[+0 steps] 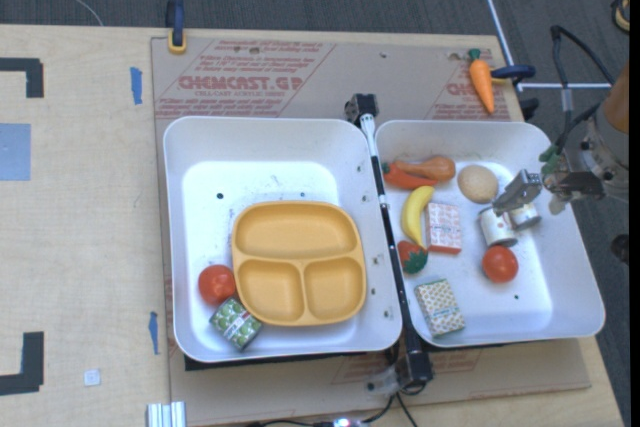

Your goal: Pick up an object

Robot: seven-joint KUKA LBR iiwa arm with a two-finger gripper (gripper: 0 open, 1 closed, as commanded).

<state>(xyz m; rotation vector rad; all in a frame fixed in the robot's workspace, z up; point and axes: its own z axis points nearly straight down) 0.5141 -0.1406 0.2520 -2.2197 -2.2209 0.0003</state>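
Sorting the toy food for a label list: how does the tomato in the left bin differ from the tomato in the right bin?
The left bin's tomato sits in the bin's near-left corner, against the yellow divided plate and beside a green-patterned box. The right bin's tomato lies out on bare bin floor, just below a small silver can near the tool. The left one looks slightly larger. Both are round and red.
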